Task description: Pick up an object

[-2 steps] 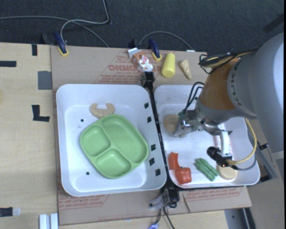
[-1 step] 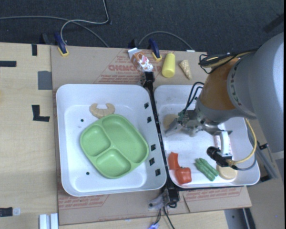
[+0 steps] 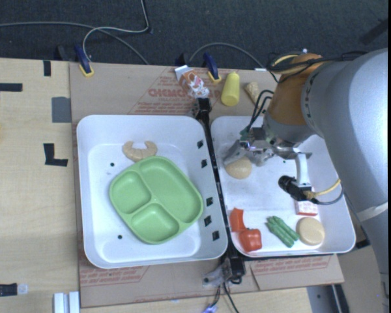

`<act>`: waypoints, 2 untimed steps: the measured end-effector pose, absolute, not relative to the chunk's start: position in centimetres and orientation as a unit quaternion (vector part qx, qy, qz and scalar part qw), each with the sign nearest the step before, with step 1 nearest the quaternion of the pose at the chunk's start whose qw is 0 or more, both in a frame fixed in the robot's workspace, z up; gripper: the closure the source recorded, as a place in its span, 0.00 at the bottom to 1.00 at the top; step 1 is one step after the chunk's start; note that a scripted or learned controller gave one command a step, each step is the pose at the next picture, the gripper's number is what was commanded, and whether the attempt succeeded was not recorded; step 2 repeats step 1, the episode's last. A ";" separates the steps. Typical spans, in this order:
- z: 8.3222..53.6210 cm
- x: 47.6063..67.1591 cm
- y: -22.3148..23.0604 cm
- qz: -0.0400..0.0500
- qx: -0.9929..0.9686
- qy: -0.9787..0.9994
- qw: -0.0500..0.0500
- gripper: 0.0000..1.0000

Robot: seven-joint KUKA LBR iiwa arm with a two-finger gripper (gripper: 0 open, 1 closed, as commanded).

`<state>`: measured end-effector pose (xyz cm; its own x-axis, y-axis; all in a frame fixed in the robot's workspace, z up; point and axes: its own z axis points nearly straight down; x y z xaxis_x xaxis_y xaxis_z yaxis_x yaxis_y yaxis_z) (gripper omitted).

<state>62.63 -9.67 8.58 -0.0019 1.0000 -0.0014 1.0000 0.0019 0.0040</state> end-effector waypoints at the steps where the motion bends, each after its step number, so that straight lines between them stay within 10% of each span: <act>1: 9.5 62.6 -9.6 0.000 0.706 0.708 0.001 1.00; 2: 9.5 62.6 -9.6 0.000 0.706 0.708 0.001 1.00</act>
